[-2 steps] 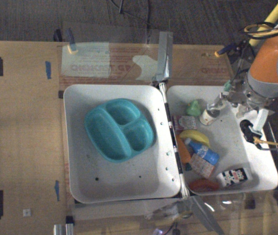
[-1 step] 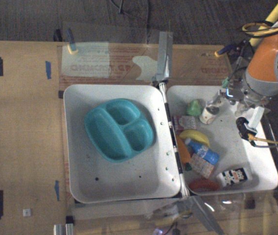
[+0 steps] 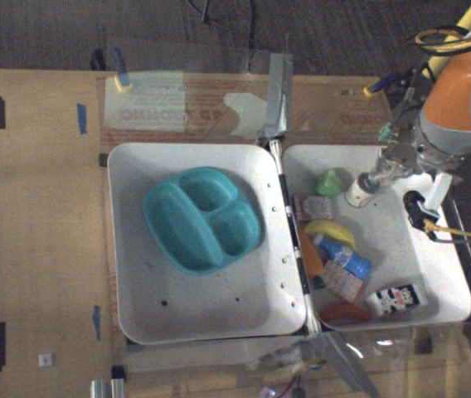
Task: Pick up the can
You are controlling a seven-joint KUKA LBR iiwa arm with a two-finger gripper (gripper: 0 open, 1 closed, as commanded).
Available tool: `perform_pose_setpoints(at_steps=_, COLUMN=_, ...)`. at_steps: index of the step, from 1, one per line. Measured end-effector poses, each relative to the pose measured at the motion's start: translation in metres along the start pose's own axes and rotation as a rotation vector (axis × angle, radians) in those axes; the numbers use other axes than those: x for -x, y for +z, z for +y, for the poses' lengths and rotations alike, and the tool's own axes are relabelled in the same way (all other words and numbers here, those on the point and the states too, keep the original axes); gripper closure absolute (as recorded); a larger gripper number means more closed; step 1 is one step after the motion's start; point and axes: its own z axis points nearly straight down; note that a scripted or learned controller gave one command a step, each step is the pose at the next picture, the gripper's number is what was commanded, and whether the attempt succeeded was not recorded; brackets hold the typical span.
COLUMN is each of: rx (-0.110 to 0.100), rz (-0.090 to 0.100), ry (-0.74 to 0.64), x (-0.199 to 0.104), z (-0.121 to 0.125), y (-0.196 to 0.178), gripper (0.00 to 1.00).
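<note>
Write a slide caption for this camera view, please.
Robot arm poised over the right bin of clutter; teal divided plate in the left bin.

The arm [image 3: 459,98] is grey with an orange band; its gripper [image 3: 382,171] is silvery grey. Just left of the gripper sits a pale cream can [image 3: 358,191], and beyond that a green lump [image 3: 330,182]. Below and left lie a yellow banana [image 3: 330,232], a blue bottle [image 3: 345,258], an orange piece [image 3: 311,259] and a red one [image 3: 345,312]. Below is a black-and-white carton [image 3: 396,299]. Far left, a teal plate [image 3: 203,219] rests in a white bin [image 3: 128,247].
</note>
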Motion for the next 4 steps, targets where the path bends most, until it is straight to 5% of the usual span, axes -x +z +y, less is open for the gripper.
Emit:
perform_pose_setpoints(at_steps=1, rx=-0.002, rz=0.000, ry=0.000, x=0.000, z=-0.001, y=0.001, gripper=0.00)
perform_pose_setpoints(at_steps=3, rx=-0.006, rz=-0.003, ry=-0.008, x=-0.021, z=0.005, y=0.016, gripper=0.00)
perform_pose_setpoints(at_steps=4, rx=-0.057, rz=-0.008, ry=0.001, x=-0.026, z=-0.010, y=-0.043, gripper=0.00)
